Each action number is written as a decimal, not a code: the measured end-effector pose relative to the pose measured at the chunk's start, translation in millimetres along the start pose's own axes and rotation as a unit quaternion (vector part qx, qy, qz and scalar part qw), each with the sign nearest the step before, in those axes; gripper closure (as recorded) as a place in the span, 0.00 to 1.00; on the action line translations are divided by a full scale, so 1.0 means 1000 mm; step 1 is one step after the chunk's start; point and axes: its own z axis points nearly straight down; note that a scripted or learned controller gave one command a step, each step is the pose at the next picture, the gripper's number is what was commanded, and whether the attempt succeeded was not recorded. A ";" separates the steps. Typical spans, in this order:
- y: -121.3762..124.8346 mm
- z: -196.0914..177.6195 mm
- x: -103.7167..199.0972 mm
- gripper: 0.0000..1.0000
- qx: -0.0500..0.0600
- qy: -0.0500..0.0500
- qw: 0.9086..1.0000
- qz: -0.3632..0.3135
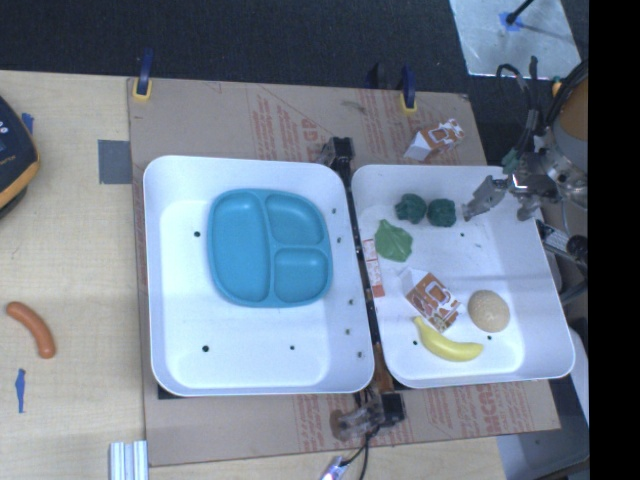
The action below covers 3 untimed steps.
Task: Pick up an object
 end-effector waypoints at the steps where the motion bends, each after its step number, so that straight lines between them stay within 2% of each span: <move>1: 0.051 0.057 0.012 0.00 0.000 0.000 1.000 0.000; 2: -0.002 0.099 -0.009 0.00 0.000 -0.001 1.000 0.000; 3: 0.047 0.111 0.040 0.00 0.017 0.003 1.000 -0.002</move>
